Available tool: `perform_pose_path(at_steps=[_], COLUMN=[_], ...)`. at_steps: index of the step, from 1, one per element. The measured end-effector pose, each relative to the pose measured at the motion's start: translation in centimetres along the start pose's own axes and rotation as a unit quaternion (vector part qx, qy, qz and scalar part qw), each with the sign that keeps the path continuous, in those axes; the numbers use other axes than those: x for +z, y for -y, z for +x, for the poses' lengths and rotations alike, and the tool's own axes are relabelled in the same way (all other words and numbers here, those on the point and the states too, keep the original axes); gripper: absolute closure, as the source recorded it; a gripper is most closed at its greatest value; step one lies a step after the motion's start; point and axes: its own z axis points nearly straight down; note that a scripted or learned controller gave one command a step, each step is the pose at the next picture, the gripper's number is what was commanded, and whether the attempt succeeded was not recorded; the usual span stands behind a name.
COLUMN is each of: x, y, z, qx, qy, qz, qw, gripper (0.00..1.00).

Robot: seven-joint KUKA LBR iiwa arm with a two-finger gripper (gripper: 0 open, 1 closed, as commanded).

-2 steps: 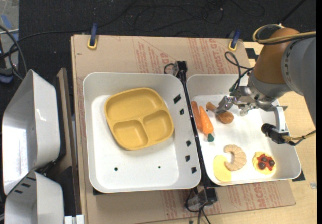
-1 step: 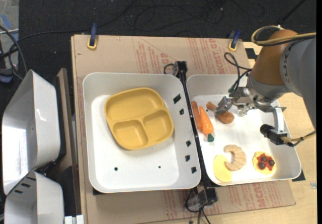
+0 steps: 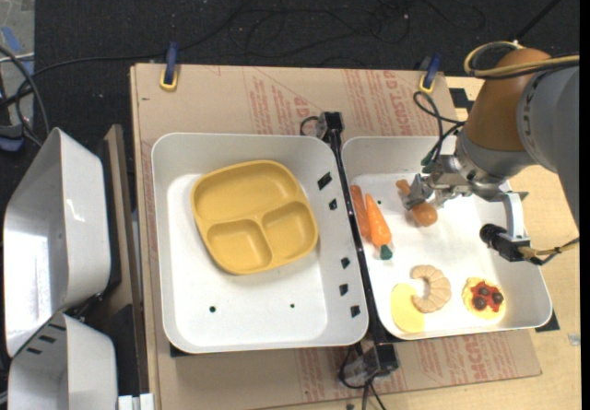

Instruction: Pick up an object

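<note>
Starting at the near edge of the right bin (image 3: 544, 307), we've got a yellow disc (image 3: 404, 310), a croissant (image 3: 431, 287) and a little berry tart (image 3: 484, 298), all untouched. Further up, a carrot (image 3: 374, 222) lies along the bin's left wall. Toward the far edge, the gripper (image 3: 423, 200) sits low over a small orange-brown piece (image 3: 424, 213). We can't tell how the pincer stands or whether it's got anything. So we reckon we're at the grasp step; next it needs a firm pinch and a straight lift. The left bin (image 3: 175, 242) just holds a yellow divided plate (image 3: 253, 215).
</note>
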Motion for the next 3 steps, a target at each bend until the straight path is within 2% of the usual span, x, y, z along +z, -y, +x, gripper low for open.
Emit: perform_pose_path(at_steps=[1,2,3], x=[-5.2,-10.4,-12.4], y=[0.8,0.3,0.2], z=[0.2,1.2,1.2], qx=[0.0,-0.003,-0.002], qy=[0.0,0.0,0.0], qz=[-0.002,-0.002,-0.001], qw=[1.0,1.0,1.0], gripper=[1.0,1.0,1.0])
